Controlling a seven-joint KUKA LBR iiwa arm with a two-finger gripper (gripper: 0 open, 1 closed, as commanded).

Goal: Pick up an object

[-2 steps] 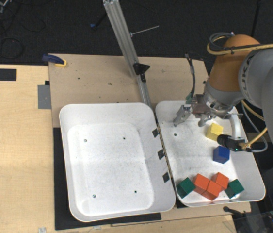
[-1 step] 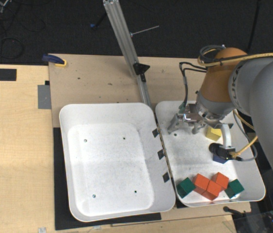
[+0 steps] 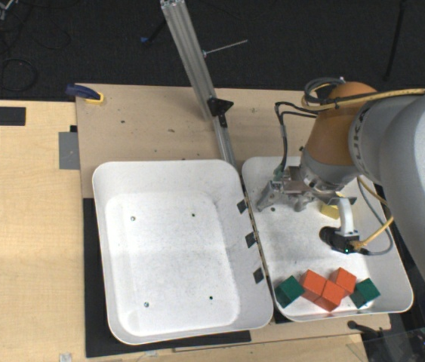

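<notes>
Gripper [image 3: 272, 200] state: cannot tell; it sits at the right bin's [image 3: 401, 296] far edge. Nothing picked; you must reach the blocks [image 3: 325, 287] at the near edge.

Blocks [image 3: 325, 288] — right bin's [image 3: 393, 302] near corner

Bins: left bin [image 3: 168, 173] and right bin [image 3: 287, 247] side by side on worktop [image 3: 152, 119], touching.
Blocks [image 3: 327, 288]: clustered in right bin's near end.
Claw [image 3: 267, 200]: over right bin's far end, well apart from blocks.
Rail [image 3: 193, 59]: behind bins.
</notes>
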